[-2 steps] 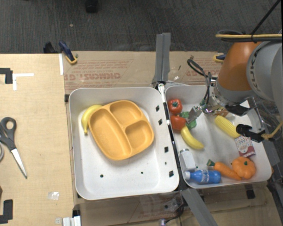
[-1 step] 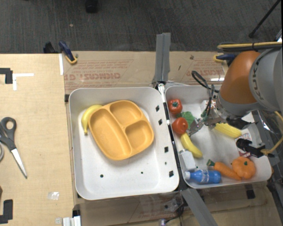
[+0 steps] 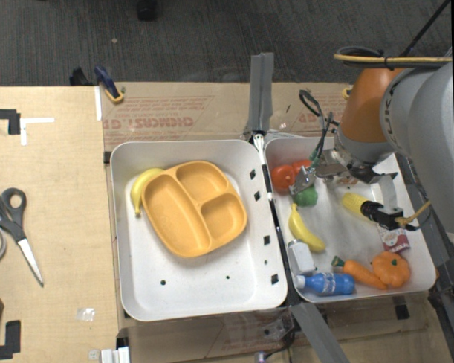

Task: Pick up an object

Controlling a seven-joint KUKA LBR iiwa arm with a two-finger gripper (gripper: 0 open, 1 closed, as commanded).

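While the left white bin (image 3: 201,282) holds a yellow-orange plastic plate with three compartments (image 3: 194,208), lying flat with a yellow toy banana (image 3: 142,186) tucked against its upper-left rim and partly hidden by it, the right white bin (image 3: 340,240) is crowded with small things to pick from. At its far-left corner sits a red rounded toy vegetable (image 3: 281,175), with a green ball-shaped toy (image 3: 306,197) just beside it. The two-finger gripper (image 3: 307,178) hangs low between these two, right above the green toy and near the red one. Whether it is open or closed cannot be told, and nothing is seen held in it.

Along the left wall lies a second yellow banana (image 3: 304,231). Nearer the front are a small white item (image 3: 299,255) of unclear kind and a blue-and-white plastic bottle (image 3: 326,284) on its side. An orange toy carrot (image 3: 360,273) touches an orange pumpkin-shaped toy (image 3: 391,269) at the front right, with a small red-and-white carton (image 3: 396,242) behind them.

The grey arm with its orange band (image 3: 365,105) overhangs the bin's far-right part. Outside the bins, grey-handled scissors (image 3: 17,229) lie on the wooden bench (image 3: 56,175), well apart.
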